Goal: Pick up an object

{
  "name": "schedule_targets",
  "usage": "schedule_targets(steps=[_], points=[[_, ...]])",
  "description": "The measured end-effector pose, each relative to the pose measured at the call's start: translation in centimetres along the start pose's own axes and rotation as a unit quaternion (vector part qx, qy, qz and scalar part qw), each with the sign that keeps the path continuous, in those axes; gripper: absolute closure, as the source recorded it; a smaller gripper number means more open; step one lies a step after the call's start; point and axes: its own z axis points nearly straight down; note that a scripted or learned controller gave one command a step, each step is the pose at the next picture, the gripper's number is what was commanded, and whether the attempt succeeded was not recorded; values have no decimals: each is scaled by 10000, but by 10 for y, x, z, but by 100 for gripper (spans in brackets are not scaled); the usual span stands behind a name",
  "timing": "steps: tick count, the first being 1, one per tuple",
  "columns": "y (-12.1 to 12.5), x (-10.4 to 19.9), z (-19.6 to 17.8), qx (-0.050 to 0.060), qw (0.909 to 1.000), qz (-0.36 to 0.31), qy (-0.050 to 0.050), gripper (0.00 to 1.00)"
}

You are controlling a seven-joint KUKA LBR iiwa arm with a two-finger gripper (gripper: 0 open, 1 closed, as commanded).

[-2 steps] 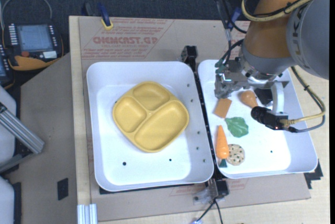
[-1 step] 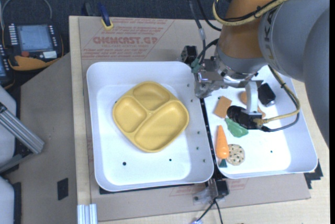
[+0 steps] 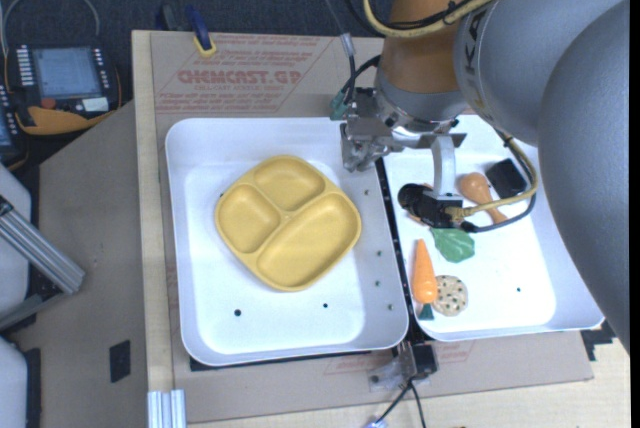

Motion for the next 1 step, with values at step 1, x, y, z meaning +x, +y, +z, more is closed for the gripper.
schedule_targets(steps=[1], points=[[-1,-1,0,9,10000,6,-3,0]])
